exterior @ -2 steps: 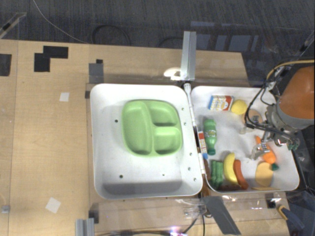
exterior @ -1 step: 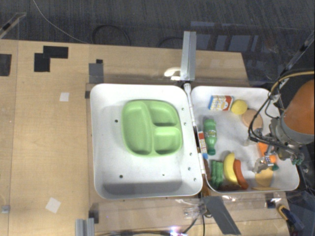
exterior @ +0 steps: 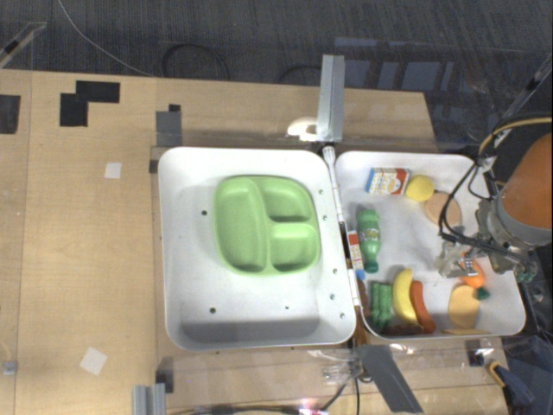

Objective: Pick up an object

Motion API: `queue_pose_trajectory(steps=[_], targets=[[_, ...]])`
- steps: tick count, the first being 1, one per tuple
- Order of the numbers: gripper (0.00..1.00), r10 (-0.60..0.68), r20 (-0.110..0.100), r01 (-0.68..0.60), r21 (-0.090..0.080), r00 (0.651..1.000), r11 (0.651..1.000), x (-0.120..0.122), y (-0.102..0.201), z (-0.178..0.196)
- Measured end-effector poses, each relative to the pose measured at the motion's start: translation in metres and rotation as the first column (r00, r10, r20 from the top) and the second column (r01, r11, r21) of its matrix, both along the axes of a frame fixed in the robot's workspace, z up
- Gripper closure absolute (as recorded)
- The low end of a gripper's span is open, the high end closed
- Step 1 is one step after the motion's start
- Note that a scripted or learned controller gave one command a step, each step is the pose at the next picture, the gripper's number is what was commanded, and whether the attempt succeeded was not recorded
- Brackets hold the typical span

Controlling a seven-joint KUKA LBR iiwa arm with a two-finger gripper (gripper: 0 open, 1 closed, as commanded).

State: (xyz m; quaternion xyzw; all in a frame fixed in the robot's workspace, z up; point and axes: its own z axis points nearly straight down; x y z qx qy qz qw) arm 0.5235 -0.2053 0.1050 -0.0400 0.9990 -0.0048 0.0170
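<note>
The right bin (exterior: pixel 390 219) holds several toy foods: a green bottle (exterior: pixel 369 239), a yellow banana (exterior: pixel 403 291), a red-orange sausage (exterior: pixel 422 306), a dark green piece (exterior: pixel 380 303), a yellow lemon (exterior: pixel 420 188), a small printed carton (exterior: pixel 386 181), a tan round piece (exterior: pixel 439 207), a yellow-orange fruit (exterior: pixel 464 306) and a small orange carrot (exterior: pixel 474 280). My gripper (exterior: pixel 456 261) hangs low at the bin's right side, just left of the carrot and above the yellow-orange fruit. Cables and the wrist hide its tip.
The left bin (exterior: pixel 186 232) bears a green divided plate (exterior: pixel 265 224). A metal post (exterior: pixel 332 98) stands behind the seam between the bins. The arm's orange band (exterior: pixel 529 194) overhangs the right bin's far right rim. Wooden bench lies to the left.
</note>
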Motion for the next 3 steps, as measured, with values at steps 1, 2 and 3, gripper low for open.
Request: queue_pose_trajectory(steps=[1, 2, 3], targets=[[1.00, 0.225, -0.021, -0.225, 0.002, 0.974, 0.974, 0.037, 0.005, 0.109], [0.00, 0.224, -0.026, -0.224, 0.005, 0.974, 0.975, 0.036, 0.005, 0.107], [0.00, 0.299, -0.025, -0.299, 0.004, 0.954, 0.954, 0.013, 0.000, -0.009]])
